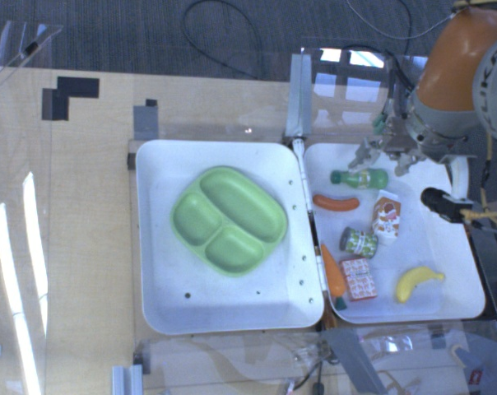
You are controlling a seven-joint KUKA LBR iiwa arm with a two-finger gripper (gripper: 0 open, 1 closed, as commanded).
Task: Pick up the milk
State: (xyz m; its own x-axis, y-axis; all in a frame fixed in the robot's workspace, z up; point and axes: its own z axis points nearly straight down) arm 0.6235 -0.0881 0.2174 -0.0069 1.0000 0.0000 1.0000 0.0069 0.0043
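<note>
the pincer [386,149] hangs spread and empty above the green bottle [359,178], so it may grab that, not the milk [387,219].

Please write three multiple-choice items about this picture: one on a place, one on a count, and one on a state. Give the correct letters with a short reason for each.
1. Where does the green divided plate lie?
A. in the left bin
B. in the right bin
C. on the bare bench

2. How many compartments does the green divided plate have?
A. two
B. three
C. five

3. How does the green bottle rest?
A. upright
B. on its side
C. on top of the banana

Answers:
1 A, the plate sits in the middle of the left bin.
2 B, two ridges split it into three hollows.
3 B, it lies flat on the right bin floor, just under the gripper and far from the banana.
</note>
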